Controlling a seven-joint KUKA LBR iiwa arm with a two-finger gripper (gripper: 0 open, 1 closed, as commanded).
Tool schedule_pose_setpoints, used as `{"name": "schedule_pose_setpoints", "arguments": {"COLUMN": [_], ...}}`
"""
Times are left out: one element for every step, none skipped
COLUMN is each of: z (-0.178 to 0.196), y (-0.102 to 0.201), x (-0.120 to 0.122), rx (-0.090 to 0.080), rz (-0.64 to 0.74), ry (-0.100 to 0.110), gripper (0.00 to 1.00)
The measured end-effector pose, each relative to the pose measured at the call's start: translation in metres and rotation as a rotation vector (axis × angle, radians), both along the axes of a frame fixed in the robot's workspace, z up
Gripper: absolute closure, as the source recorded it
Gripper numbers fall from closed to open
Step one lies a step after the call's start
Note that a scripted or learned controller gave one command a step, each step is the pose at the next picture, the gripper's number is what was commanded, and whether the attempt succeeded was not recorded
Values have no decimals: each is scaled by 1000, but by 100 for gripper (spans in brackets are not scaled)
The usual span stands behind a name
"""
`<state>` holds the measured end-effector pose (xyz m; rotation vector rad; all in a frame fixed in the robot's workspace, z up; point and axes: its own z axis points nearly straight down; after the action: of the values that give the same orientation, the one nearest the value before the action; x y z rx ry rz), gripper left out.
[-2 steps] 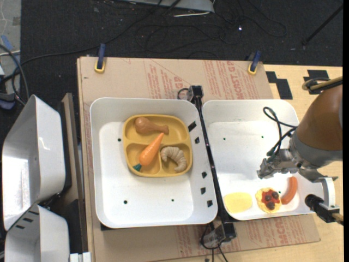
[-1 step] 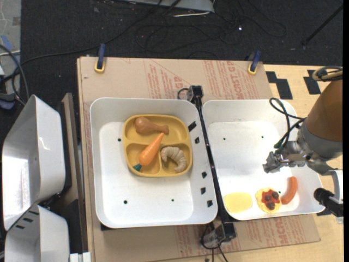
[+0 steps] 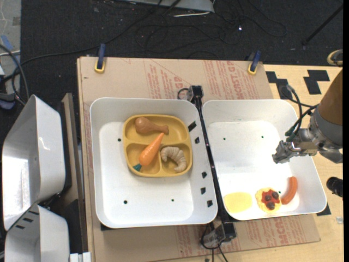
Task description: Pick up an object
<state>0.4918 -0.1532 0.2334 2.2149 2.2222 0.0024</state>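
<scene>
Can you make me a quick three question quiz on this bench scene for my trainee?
1. True or false: the carrot lies in the yellow plate.
2. Which bin holds the sausage: A left, B right?
3. Fill in: the robot's hand hangs over the ___ bin.

Key: 1 true. 2 B. 3 right; the hand is above the right bin, up from the sausage, nothing visibly gripped.

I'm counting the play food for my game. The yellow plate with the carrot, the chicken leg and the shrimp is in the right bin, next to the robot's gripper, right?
Not quite. The camera view shows the yellow plate with the carrot, chicken leg and shrimp in the left bin. The gripper is over the right bin, across the divider from the plate.
</scene>
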Motion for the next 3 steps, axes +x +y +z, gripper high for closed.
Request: {"name": "schedule_pose_setpoints", "arguments": {"z": [9, 5, 13], "y": [47, 91, 139], "x": [22, 38, 70], "rx": [2, 2, 3], "rz": [4, 4, 4], "ry": [1, 3, 0], "gripper": [100, 100, 100]}}
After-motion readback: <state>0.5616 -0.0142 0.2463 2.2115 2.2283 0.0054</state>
